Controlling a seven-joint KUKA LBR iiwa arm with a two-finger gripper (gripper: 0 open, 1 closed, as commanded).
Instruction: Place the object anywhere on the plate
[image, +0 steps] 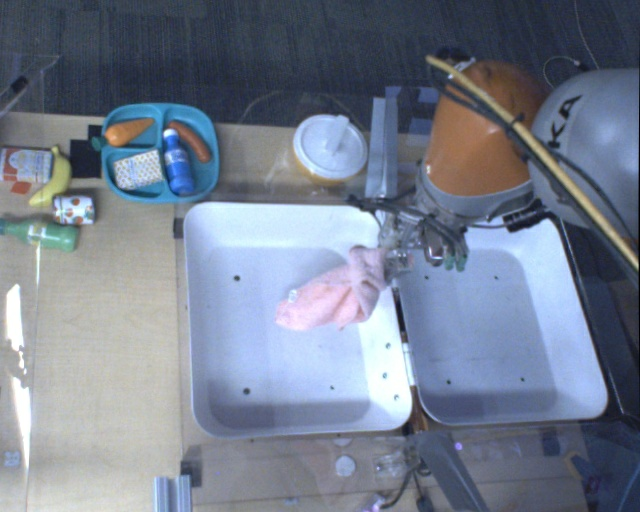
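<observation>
Object: pink cloth (325, 300), crumpled into a loose heap, is seen in the left bin (215, 390), right of the bin's middle, with its upper right end drawn up toward the wall shared with the right bin (520, 400).
Gripper: the gripper (400, 255) is seen over the divide between the two bins, at the raised end of the cloth; the cloth's tip appears to be pinched between the fingers, though the contact itself is partly hidden by the wrist.
Cloth lie: the raised end is lifted toward the gripper, while the bulk is spread on the bin floor.
Weight: it is judged to be light, well within an easy lift.
Stiffness: it is judged soft and limp; sagging and swinging are to be expected once it is clear of the floor.
Slip: a fabric surface is judged to grip well, yet a thin fold may be pulled out of a shallow pinch.
Fragility: no damage from squeezing is expected.
Hold point: a thick bunched fold near the raised end is judged the best place to be taken.
Plate: no plain plate can be made out in either bin; a blue divided tray (205, 135) with toy food is seen on the bench beyond the left bin.
</observation>
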